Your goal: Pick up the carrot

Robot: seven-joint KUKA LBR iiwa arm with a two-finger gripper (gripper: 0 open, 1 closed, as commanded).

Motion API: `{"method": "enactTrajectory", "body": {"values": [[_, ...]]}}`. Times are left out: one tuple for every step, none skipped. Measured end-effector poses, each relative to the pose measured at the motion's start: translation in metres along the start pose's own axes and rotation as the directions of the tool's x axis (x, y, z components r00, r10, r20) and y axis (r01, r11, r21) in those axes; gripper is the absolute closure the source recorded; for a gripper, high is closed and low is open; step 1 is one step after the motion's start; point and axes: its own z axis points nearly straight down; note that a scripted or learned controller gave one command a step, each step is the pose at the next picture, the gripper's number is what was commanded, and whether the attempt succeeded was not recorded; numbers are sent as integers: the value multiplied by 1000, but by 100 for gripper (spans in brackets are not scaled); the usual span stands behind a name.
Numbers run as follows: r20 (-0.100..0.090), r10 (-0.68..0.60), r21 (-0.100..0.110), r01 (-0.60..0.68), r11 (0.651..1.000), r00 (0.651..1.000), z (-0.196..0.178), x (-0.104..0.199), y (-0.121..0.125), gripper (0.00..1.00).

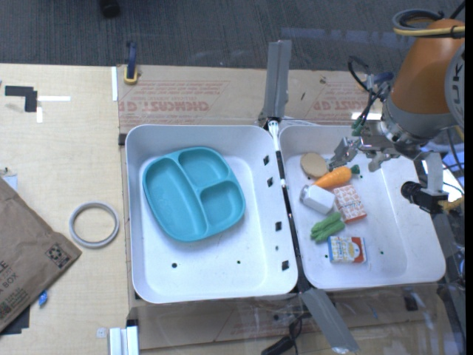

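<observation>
Two white bins sit side by side: the left bin (140,198) and the right bin (414,257). The left bin holds one teal divided plate (194,193). The right bin holds what look like six items: one carrot (334,177), one tan round (313,163), one white block (316,198), one red-patterned packet (349,202), one green vegetable (326,227), and one small carton (346,249). Left of the left bin lies one tape ring (94,222).

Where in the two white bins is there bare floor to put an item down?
Free: left bin floor in front of the teal divided plate; right bin floor right of the small carton. Crowded: around the carrot, under the gripper.
</observation>
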Motion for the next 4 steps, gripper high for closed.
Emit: {"method": "enactTrajectory", "body": {"values": [[0, -106, -1, 106, 994, 994, -3, -51, -14, 0], [0, 228, -4, -228, 974, 974, 112, -53, 30, 0], [1, 226, -4, -226, 974, 974, 102, -53, 30, 100], [1, 226, -3, -226, 974, 974, 103, -53, 30, 0]]}}
